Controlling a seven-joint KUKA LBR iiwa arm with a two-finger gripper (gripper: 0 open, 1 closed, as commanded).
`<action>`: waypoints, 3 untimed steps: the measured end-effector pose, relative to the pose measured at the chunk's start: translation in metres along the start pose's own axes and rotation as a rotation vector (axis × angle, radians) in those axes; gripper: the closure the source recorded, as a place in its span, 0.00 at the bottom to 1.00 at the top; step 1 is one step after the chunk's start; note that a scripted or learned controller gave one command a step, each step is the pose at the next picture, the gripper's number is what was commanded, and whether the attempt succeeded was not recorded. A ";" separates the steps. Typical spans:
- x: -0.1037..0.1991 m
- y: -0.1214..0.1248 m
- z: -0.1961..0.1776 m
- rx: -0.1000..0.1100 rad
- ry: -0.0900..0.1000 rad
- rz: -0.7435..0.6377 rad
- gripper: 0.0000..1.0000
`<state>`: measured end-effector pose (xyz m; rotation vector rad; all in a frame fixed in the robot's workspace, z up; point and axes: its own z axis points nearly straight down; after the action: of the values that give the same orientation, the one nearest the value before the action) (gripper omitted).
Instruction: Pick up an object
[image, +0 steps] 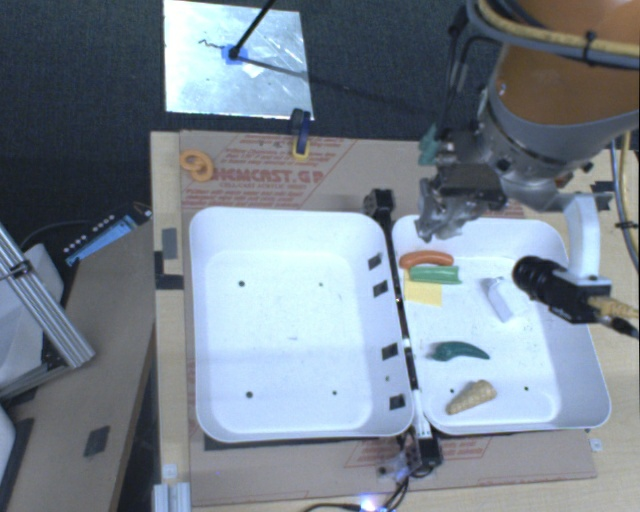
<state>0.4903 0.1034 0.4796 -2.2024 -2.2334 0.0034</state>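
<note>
camera view is showing the gripper (436, 226) hovering at the right bin's (580, 400) far edge; finger state unclear. orange piece (426, 259) is lying just below it.

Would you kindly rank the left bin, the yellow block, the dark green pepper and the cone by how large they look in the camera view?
1. Left bin, by far the largest.
2. Dark green pepper and cone: these look about alike, so I won't rank them.
3. Yellow block, slightly smaller, though the margin is thin.
</note>
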 end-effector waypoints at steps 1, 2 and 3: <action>0.026 -0.004 -0.026 -0.009 0.000 0.007 1.00; 0.037 -0.003 -0.057 -0.010 0.000 0.009 1.00; 0.125 0.061 0.095 0.006 -0.005 0.004 1.00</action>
<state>0.5493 0.2299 0.3845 -2.2067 -2.2284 0.0156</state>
